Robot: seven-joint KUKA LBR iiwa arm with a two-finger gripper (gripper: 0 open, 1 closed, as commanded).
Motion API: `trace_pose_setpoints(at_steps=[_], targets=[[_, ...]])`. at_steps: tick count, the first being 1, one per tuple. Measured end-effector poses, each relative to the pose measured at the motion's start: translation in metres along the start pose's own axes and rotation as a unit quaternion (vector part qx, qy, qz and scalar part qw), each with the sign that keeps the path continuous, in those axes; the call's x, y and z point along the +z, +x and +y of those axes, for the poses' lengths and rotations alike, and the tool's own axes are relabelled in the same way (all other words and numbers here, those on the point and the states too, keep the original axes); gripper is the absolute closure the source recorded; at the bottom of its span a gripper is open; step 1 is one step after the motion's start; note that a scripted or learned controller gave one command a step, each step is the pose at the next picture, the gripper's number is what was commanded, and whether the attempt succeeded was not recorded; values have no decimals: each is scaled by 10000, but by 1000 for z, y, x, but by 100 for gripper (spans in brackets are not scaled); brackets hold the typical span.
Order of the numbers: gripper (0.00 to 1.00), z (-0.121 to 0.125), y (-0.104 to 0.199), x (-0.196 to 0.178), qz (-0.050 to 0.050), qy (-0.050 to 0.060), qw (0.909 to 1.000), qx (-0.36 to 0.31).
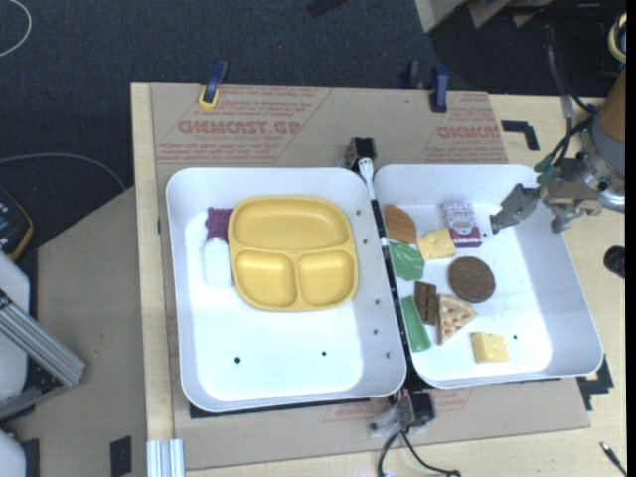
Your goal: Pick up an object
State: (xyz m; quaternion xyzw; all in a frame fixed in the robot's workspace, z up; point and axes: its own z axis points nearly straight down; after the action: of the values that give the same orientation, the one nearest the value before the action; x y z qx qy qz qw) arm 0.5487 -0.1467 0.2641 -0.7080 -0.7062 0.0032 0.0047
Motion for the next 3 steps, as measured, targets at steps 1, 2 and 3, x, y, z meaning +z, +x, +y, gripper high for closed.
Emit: trace_pose_setpoints(at_steps=[1,2,3], targets=[[0,2,0,-6,-10,-57,10000,-12],[0,-3,5,56,1,-19,10000,-12],[0,4,10,103,1,-24,10000,-15]])
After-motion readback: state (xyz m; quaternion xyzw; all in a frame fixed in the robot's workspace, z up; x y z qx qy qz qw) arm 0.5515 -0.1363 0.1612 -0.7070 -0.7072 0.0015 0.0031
